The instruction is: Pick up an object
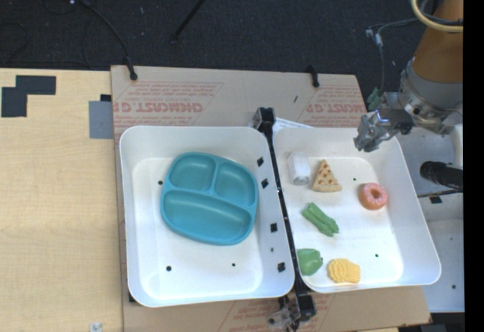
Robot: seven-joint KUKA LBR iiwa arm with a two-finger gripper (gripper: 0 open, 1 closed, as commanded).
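- The gripper (pixel 369 135), dull grey metal, hangs over the upper right rim of the right bin (pixel 423 247); I cannot tell how it is set.
- That glossy white bin holds a frosted doughnut ring (pixel 373 196), a pizza wedge (pixel 326 177), a white cylinder (pixel 301 169), a knobbly green pod (pixel 321 219), a green pepper (pixel 308 260) and yellow corn (pixel 344 271).
- In the left bin (pixel 144 262) lies a smooth teal divided plate (pixel 209 198).

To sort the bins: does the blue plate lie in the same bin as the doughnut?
No, the blue plate lies in the left bin; the doughnut lies in the right bin.
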